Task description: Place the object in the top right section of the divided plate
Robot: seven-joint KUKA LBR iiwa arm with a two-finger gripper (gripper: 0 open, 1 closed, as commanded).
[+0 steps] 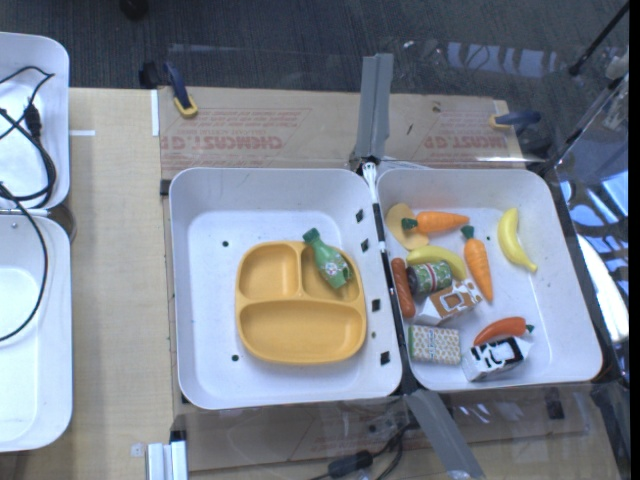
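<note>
we're seeing the green bottle (328, 260) lying in the yellow divided plate (300, 316)'s top right section, left bin (200, 268), pincer state we can't tell

Pale wooden worktop (110, 268) under brown printed cardboard sheet (270, 133), clipped by a blue-and-yellow clamp (180, 93). Dark grey carpeted floor (300, 13) beyond. Black cables (25, 158) looping at far left. Bluish glare at right.
</note>
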